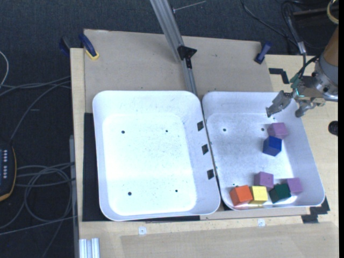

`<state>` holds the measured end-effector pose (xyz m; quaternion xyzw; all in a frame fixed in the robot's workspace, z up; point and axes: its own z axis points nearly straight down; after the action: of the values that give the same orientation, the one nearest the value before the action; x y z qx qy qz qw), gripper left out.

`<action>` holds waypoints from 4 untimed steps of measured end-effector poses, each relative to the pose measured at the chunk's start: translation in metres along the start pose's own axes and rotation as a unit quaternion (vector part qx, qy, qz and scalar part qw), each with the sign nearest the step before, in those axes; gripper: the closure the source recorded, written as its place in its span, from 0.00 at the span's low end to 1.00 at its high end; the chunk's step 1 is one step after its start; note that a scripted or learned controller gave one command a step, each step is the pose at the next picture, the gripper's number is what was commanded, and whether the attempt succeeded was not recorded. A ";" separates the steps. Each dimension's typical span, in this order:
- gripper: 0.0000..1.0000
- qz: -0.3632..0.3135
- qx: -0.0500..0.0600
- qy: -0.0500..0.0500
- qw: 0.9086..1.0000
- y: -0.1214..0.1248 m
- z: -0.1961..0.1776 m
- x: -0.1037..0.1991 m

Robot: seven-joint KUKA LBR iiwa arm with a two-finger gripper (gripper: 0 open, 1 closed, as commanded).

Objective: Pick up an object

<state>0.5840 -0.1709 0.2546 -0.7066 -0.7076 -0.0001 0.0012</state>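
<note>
A: Dark carpet and loose cables surround the pale wooden surface (134, 52), which carries two shallow white bins side by side.

B: And the blocks?

A: All in the right bin (236, 117). A purple block (278, 129) and a blue block (272, 145) sit toward its far right side, almost touching. Along the near edge, an orange block (241, 194), yellow block (259, 194) and green block (280, 192) are packed in a row, with two more purple ones just behind and beside them. The left bin (145, 155) holds none.

B: Where's the pincer?

A: The pincer (290, 105) hangs over the right bin's far right corner, fingers spread wide, nothing between them. The purple block lies just nearer than it.

B: Risks?

A: I'd judge the blue neighbour the main one: a finger descending between the pair could shove either aside. The bin wall is close too, so a finger might strike the rim.
</note>
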 end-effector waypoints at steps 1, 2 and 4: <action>0.00 0.000 0.000 0.000 1.000 0.000 0.000 0.000; 0.00 0.001 0.003 0.000 1.000 -0.001 0.063 0.000; 0.00 0.000 -0.015 -0.008 1.000 0.007 0.145 0.000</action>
<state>0.5906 -0.1706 0.1098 -0.7069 -0.7072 -0.0046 -0.0153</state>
